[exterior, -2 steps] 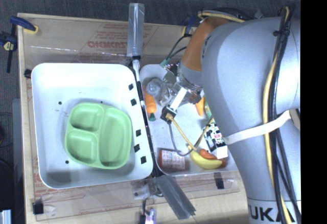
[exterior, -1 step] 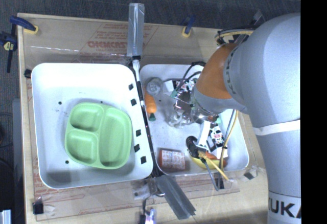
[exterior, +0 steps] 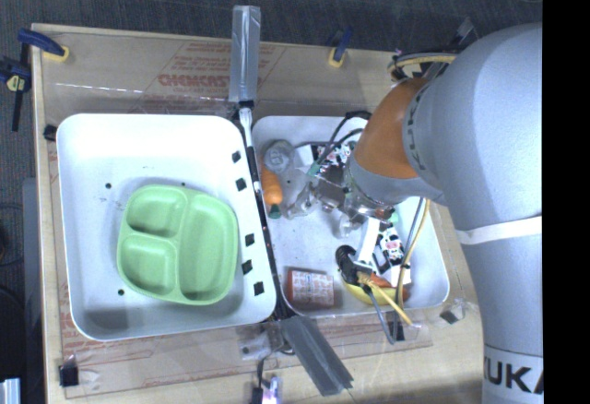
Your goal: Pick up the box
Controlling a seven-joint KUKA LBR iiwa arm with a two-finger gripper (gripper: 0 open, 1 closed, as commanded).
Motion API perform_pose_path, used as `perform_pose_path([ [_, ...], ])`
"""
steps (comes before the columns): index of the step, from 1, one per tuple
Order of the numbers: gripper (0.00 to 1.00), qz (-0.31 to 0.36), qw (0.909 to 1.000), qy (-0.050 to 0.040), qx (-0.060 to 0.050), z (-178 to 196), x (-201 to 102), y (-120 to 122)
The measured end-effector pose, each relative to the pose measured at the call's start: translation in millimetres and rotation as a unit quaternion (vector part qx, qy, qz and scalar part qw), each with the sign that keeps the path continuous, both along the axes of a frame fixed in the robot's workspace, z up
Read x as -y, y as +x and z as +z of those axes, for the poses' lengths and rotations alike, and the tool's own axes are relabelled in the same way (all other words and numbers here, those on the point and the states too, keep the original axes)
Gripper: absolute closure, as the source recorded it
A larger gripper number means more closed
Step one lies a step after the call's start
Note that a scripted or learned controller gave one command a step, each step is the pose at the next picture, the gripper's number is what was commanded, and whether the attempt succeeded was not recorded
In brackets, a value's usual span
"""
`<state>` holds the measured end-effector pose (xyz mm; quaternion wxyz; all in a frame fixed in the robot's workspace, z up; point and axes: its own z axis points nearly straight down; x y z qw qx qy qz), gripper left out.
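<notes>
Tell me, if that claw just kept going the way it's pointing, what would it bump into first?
Probably the floor of the right bin. The gripper seems to aim downward near an orange object, though depth is hard to judge from above. The box lies nearer the camera, out of that line.

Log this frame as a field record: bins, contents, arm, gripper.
left bin: holds a green divided plate, three compartments, lying flat
right bin: cluttered; orange item by the left wall, brown box at the near edge, yellow and black items near the right corner
arm: reaches in from the right, over the right bin
gripper: low over the right bin's middle, away from the brown box; finger state unclear
</notes>
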<state>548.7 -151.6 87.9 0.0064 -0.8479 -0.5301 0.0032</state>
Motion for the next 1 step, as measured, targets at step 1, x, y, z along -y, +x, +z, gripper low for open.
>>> perform_pose_path([
  [1, 0.00, -0.056, 0.9984, -0.0012, 0.001, 0.6, 39.9, 42.2],
])
